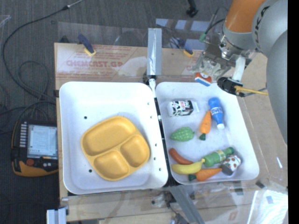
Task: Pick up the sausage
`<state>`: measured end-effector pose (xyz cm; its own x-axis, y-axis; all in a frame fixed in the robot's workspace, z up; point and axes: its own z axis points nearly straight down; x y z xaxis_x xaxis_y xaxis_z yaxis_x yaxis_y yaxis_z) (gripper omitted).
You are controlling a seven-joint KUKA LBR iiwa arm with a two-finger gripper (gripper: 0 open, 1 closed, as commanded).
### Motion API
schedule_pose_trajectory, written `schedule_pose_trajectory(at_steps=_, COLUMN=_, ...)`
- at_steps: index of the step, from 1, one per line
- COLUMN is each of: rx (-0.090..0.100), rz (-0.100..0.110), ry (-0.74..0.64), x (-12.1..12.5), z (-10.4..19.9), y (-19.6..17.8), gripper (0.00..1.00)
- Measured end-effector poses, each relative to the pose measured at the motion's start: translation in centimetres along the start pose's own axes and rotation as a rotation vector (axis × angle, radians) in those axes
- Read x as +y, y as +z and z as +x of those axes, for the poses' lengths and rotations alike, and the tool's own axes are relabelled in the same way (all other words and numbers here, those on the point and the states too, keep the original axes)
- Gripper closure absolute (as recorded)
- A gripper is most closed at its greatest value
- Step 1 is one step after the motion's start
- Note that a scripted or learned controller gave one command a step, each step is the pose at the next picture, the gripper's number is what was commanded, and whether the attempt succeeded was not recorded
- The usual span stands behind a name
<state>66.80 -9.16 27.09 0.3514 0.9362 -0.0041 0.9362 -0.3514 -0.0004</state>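
The gripper (pixel 209 70) hangs above the far rim of the right bin (pixel 246 129); whether it is open or shut cannot be told, though a small red, white and blue item (pixel 202 80) shows at its tip. The sausage (pixel 179 157) lies well apart, at the bin's near left, just beside a banana (pixel 187 168) and near a green bottle (pixel 217 157). It looks like a light, smooth, stiff toy, best taken across its narrow middle. The left bin (pixel 74 101) bears a yellow tray (pixel 115 147).
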Motion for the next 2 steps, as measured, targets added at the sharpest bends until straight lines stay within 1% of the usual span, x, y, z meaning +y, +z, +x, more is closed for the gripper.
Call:
schedule_pose_trajectory(at_steps=1, rx=0.001, rz=0.002, ry=-0.131, x=1.1, z=-3.0, y=3.8, gripper=1.00)
schedule_pose_trajectory(at_steps=2, rx=0.004, rz=0.004, ry=0.000, x=0.7, z=-1.9, y=9.8, gripper=1.00)
